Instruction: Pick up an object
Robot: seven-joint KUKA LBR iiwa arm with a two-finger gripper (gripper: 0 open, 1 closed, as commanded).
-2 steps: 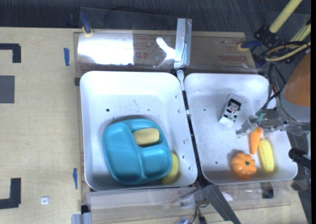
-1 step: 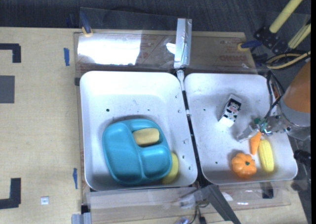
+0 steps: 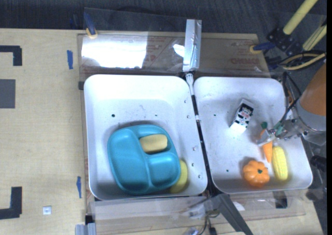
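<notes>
In the right bin (image 3: 218, 99) lie a small white and black toy (image 3: 243, 115), an orange pumpkin (image 3: 257, 173), a yellow corn cob (image 3: 279, 162) and an orange carrot (image 3: 267, 150). The arm's orange band (image 3: 315, 95) shows at the right edge. My gripper (image 3: 273, 131) reaches into the right bin's right side, just above the carrot's top end and to the right of the toy. Nothing is visibly lifted off the bin floor.
The left bin (image 3: 104, 94) holds a blue compartment tray (image 3: 140, 159) with a pale yellow piece (image 3: 154, 143) in one section. A yellow round object (image 3: 181, 176) is tucked by the tray's right corner. A clear plastic sheet (image 3: 135, 50) lies behind the bins, and cables (image 3: 298, 57) hang at the upper right.
</notes>
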